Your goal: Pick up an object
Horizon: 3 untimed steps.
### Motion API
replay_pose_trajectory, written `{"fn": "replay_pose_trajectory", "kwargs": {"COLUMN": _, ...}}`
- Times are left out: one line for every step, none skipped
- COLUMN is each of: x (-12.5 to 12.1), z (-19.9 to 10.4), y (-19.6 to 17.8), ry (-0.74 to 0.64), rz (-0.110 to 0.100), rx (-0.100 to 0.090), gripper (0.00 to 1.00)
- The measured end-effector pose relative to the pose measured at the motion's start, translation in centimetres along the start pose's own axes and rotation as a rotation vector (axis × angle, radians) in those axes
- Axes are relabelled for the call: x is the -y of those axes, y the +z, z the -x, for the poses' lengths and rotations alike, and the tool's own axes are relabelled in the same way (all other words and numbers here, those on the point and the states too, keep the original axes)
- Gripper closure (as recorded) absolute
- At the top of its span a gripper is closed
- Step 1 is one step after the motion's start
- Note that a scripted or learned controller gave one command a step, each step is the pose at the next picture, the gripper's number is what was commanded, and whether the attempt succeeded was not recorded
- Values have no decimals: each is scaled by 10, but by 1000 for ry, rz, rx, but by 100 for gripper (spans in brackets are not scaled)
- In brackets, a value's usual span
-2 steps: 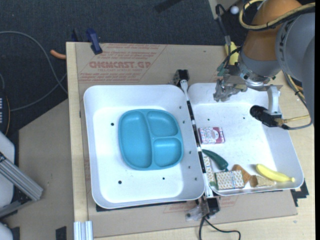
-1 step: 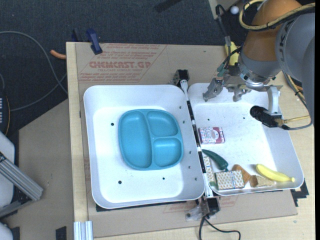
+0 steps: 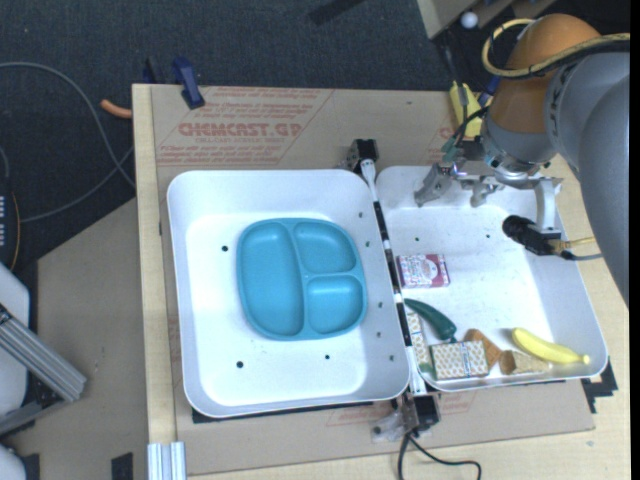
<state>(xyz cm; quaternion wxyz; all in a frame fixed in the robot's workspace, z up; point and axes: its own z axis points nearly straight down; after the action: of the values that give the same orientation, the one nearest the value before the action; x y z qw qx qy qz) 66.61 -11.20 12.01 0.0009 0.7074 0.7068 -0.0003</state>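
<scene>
Gripper (image 3: 458, 185) hangs with its 2 fingers spread and nothing between them at the far edge of the right bin (image 3: 560, 298), so the small pink packet (image 3: 422, 269) lies nearer the camera, slightly leftward.

A dark grey carpeted floor (image 3: 70, 28) surrounds the desk (image 3: 270, 128), whose top is a sheet of brown board printed with red lettering. A thin grey cable (image 3: 75, 108) loops across the carpet at the left. A blue clamp (image 3: 186, 81) grips the desk's far edge. At the lower left lies a ribbed metal rail (image 3: 35, 353). The light is even and soft.
</scene>
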Motion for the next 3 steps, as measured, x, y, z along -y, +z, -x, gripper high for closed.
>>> {"fn": "replay_pose_trajectory", "kwargs": {"x": 0, "z": -14, "y": 36, "ry": -1, "rz": -4, "rx": -2, "gripper": 0}}
{"fn": "replay_pose_trajectory", "kwargs": {"x": 0, "z": -10, "y": 35, "ry": -1, "rz": -2, "rx": -1, "gripper": 0}}
{"fn": "replay_pose_trajectory", "kwargs": {"x": 0, "z": -19, "y": 35, "ry": -1, "rz": -2, "rx": -1, "gripper": 0}}
